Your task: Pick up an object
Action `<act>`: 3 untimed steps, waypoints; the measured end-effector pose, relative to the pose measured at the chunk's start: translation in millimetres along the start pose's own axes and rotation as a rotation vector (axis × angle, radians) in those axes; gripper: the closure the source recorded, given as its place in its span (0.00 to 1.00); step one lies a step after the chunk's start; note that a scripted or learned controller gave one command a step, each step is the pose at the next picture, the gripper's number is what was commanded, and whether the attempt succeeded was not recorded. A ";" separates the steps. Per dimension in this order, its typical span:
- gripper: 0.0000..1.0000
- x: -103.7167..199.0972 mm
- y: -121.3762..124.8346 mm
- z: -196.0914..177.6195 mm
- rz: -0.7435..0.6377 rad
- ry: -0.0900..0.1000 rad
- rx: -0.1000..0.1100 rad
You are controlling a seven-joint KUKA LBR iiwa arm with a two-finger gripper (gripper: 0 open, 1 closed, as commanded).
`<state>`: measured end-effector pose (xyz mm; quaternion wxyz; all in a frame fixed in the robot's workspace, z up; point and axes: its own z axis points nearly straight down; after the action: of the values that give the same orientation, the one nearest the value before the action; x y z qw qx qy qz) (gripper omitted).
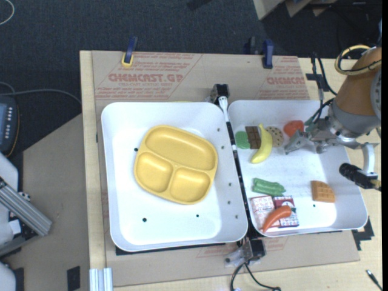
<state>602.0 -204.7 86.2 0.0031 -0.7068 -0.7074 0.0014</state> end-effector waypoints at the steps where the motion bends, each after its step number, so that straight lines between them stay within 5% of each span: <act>1: 1.00 -0.7 2.0 -14.9 0.000 -0.003 -0.008; 3: 1.00 2.5 4.6 -133.5 0.000 -0.006 -0.014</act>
<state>607.4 -202.5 219.7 -0.0040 -0.7067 -0.7075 -0.0017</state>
